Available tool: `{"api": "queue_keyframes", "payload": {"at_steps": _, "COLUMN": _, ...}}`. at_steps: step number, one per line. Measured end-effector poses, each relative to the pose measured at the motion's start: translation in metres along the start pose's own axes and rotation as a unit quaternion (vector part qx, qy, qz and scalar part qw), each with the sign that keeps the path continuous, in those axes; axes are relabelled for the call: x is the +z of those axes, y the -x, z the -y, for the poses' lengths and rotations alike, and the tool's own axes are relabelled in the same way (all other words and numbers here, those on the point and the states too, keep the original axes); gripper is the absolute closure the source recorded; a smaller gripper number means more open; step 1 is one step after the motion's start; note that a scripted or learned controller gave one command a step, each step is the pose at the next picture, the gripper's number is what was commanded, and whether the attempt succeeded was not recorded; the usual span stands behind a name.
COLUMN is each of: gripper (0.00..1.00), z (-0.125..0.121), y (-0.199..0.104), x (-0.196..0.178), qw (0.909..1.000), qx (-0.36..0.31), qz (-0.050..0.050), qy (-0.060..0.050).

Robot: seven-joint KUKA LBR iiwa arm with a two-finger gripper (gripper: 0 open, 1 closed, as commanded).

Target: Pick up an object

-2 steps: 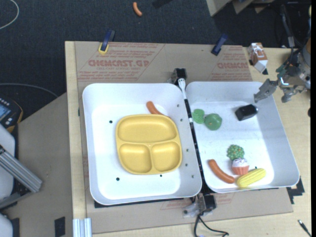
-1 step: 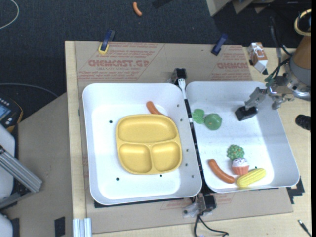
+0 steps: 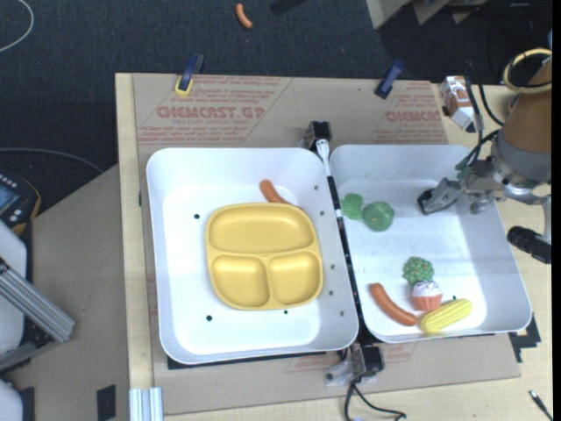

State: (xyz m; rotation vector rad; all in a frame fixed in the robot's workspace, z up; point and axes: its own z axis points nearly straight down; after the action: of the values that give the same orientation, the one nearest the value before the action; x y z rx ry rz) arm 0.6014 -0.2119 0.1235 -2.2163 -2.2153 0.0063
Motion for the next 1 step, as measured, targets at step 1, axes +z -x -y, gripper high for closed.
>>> {"api": "queue_keyframes", "payload": {"at_steps": 1, "gripper": 0.00, "z": 0.0000, "y": -0.0013, "x": 0.0411, "qw": 1.0000, "qx": 0.000, "qz": 0.000, "qy": 0.002}}
